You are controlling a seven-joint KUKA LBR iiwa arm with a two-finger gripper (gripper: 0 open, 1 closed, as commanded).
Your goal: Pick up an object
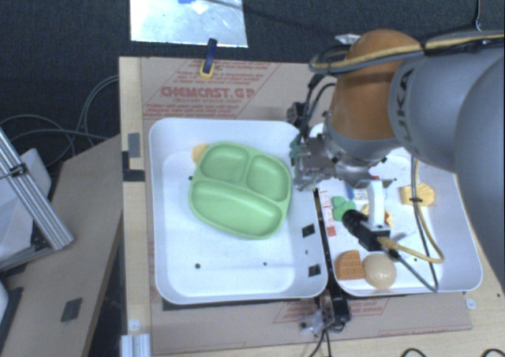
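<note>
A green divided plate [239, 189] lies in the left bin [177, 268], with a small yellow piece [200, 153] peeking out behind its far-left edge. My gripper [306, 171] hangs low over the divider between the two bins, just right of the plate's right rim. The wrist and arm cover most of it. In the right bin [461, 257] lie a small green piece [341, 208], a white piece [377, 204], a yellow piece [419, 193], a tan biscuit-like piece [350, 265] and a beige ball [379, 272].
The grey arm with its orange band [371, 87] covers the far part of the right bin. Both bins rest on a cardboard sheet [205, 87]. A shiny metal sheet [185, 0] lies behind it. An aluminium frame [31, 197] stands at the left.
</note>
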